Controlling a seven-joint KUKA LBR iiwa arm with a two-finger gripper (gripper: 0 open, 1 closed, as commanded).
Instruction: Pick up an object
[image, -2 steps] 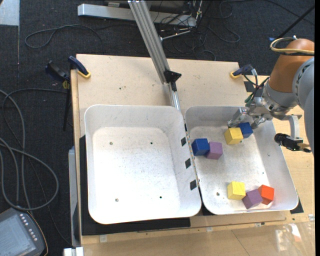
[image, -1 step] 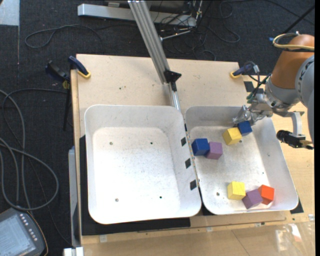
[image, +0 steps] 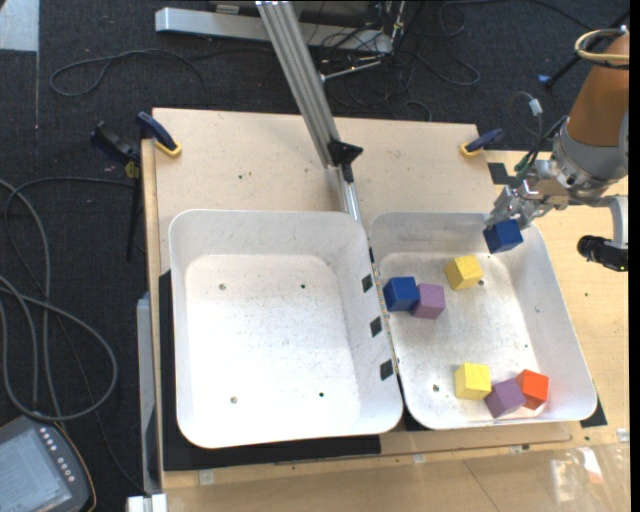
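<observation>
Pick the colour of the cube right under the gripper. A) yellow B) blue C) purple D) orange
B: the cube just below the gripper, near the right bin's far edge, is blue.

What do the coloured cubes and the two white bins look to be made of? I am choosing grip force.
The cubes, such as the yellow cube and the orange cube, look like matte foam or painted wood: flat colour, no glints, slightly soft edges. I cannot tell which. The right bin and left bin look like thin moulded plastic: smooth, rounded corners, faint sheen, with dark specks.
</observation>
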